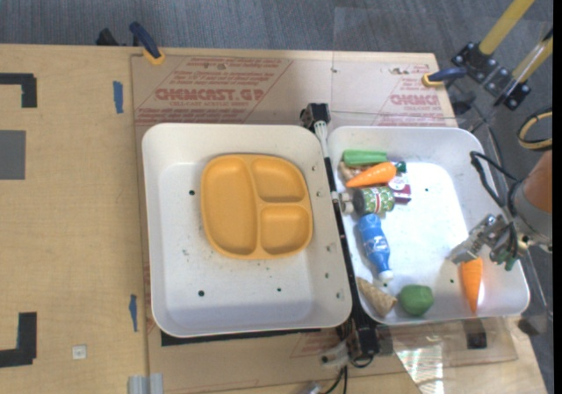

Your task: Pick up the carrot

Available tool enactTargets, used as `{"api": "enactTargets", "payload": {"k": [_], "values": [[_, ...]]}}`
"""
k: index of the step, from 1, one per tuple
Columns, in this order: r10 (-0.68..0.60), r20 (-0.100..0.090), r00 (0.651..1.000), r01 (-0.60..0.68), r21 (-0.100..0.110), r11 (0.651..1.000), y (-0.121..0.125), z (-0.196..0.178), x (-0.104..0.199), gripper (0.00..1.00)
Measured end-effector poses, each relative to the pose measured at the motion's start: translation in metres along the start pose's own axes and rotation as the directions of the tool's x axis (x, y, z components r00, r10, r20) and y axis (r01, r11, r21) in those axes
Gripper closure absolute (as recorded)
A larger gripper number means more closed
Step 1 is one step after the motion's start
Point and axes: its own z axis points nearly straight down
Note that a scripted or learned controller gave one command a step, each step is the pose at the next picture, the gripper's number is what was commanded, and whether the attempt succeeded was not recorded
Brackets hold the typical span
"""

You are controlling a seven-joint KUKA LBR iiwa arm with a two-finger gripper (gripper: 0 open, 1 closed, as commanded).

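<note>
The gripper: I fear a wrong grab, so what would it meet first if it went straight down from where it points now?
Probably the carrot at the right bin's right edge, which lies just below the gripper. Depth is unclear from this slanted view, so it might land on the bin floor beside it.

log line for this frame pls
gripper over right bin near right wall | fingers: cannot tell | carrot just below gripper, grasp unconfirmed | second carrot upper left of bin | status: pick unconfirmed
</note>
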Motion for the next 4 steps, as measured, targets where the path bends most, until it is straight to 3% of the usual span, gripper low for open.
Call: {"api": "enactTargets", "payload": {"k": [1, 2, 3, 4], "values": [[-0.012, -0.003, 1.0, 0.012, 0.009, 1.0, 0.035, 0.011, 0.043, 1.0], [-0.31, -0.016, 0.951, 0.31, 0.008, 0.951, -0.009, -0.006, 0.002, 1.0], [-0.398, -0.023, 0.917, 0.398, 0.003, 0.917, 0.036, -0.006, 0.048, 1.0], [-0.81, -0.008, 0.586, 0.81, -0.005, 0.586, 0.012, 0.011, 0.018, 1.0]]}}
